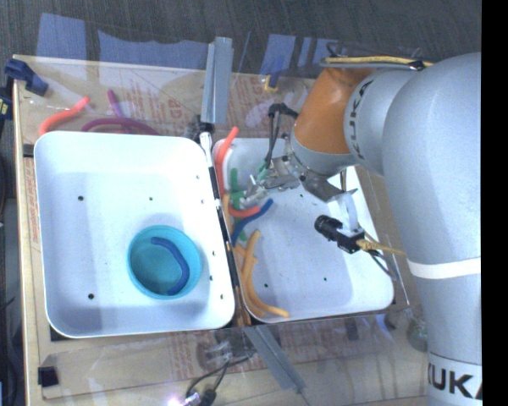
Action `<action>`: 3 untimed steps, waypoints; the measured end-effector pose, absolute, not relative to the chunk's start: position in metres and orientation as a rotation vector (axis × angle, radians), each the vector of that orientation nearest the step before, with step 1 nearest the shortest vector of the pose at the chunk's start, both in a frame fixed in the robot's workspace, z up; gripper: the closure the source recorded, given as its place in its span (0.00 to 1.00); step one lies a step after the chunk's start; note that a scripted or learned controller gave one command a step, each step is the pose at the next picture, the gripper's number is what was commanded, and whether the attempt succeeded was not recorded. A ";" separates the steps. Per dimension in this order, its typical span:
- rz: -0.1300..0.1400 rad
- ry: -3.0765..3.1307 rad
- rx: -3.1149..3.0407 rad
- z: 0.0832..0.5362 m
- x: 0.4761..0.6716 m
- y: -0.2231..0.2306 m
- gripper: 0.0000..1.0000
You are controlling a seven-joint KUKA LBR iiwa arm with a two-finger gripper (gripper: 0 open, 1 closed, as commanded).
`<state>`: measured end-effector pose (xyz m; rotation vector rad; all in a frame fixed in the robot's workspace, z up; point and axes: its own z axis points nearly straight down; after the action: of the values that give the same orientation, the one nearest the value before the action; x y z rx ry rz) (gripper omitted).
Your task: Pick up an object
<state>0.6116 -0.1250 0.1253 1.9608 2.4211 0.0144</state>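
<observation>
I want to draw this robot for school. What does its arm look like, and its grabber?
The arm is fat, round and grey, with an orange band near the wrist, a pale ring lower down and black KUKA letters. Its gripper is small, thin and metal, with a dark cable looping beside it.

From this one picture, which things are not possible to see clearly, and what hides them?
- Gripper, camera view: its fingers sit among coloured pieces, too small and blurred to tell open or shut, or whether anything is held.
- Right bin: its far right corner is covered by the grey arm.
- Coloured pieces at the right bin's left wall: overlapping, so their count and shapes are unclear.
- Blue bowl in the left bin: the dark curved item inside cannot be identified.
</observation>
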 end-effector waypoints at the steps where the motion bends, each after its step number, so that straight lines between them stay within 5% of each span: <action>1: 0.014 2.421 1.960 0.125 0.612 -0.125 0.00; 2: 0.004 2.465 1.941 0.096 0.605 -0.133 0.00; 3: 0.010 2.469 1.935 0.107 0.607 -0.131 1.00</action>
<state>0.6066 -0.1311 0.1073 1.9352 2.4692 0.0102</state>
